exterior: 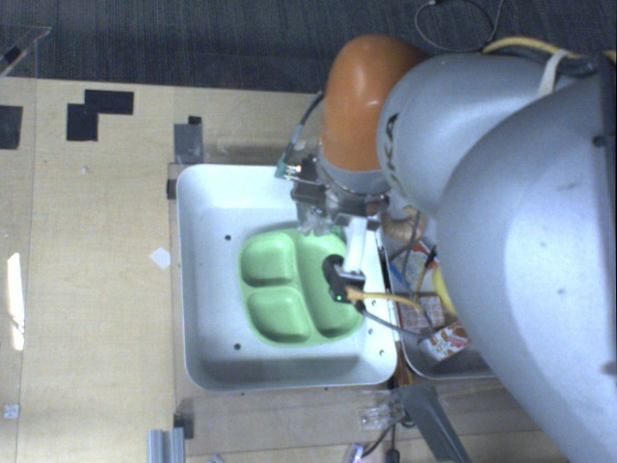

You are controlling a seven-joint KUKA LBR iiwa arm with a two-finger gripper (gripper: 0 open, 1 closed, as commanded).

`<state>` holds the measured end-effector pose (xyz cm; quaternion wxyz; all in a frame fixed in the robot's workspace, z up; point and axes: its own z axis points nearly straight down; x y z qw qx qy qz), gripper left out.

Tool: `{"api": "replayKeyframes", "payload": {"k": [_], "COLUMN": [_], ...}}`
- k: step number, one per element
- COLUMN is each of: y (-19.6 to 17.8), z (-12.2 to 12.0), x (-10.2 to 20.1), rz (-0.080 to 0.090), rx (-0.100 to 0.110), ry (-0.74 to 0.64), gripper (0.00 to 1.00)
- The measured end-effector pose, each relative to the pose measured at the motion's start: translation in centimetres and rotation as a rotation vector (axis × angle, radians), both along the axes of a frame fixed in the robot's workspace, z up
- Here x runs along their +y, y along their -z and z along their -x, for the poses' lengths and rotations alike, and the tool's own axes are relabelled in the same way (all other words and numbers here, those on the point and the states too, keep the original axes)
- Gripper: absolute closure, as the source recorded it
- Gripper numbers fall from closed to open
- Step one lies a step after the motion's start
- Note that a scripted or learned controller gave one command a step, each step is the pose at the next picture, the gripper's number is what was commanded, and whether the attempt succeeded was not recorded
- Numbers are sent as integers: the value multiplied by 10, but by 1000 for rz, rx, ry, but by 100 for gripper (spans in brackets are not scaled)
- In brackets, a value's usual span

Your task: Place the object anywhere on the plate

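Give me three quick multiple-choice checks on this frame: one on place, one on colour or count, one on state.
1. Where does the plate lie?
A. In the left bin
B. On the bare bench
C. On the carpet

2. How many compartments does the plate have?
A. One
B. Three
C. Six

3. How does the plate sit?
A. Flat, open side up
B. Flipped over
C. Standing on edge

Answers: 1 A, white bin walls surround it. 2 B, two small wells and one long one. 3 A, its wells face the camera.
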<state>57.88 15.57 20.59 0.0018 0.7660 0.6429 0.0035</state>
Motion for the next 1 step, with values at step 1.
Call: {"api": "replayKeyframes", "payload": {"k": [1], "y": [18], "z": [22], "x": [80], "rz": [1], "rx": [6], "ry": [-170], "gripper": [100]}}
